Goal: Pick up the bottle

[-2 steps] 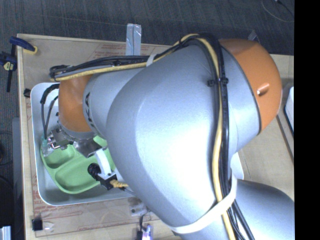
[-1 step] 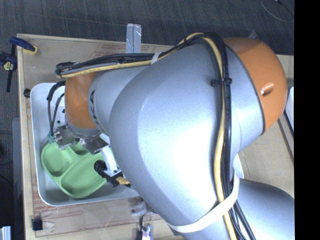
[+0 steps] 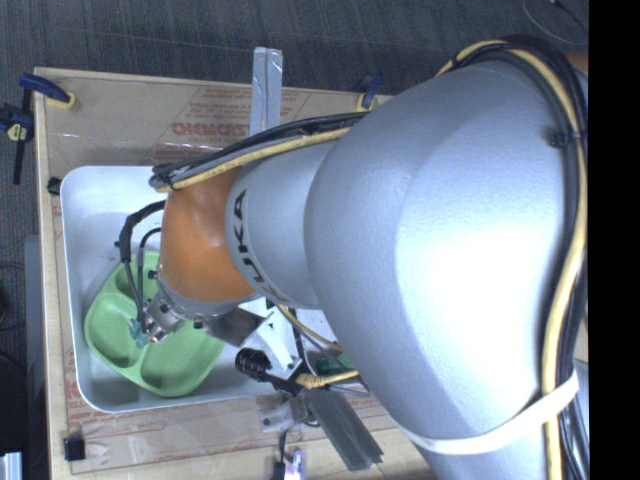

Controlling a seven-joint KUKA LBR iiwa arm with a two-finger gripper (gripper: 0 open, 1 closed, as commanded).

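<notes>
Hiding bottle's axis: pincer point(image 3: 143, 330)

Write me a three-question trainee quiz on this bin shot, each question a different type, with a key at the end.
1. True or false: the arm covers most of the camera view.
2. Multiple choice: what colour is the object lying in the white bin under the gripper? A) red B) green C) blue
3. Fill in: the band above the wrist is ____.

Key:
1. True. The grey arm reaches in from the right and hides much of the bench.
2. B. A green object lies in the bin's lower part, partly hidden by the wrist; its full shape cannot be told.
3. Orange.
</notes>
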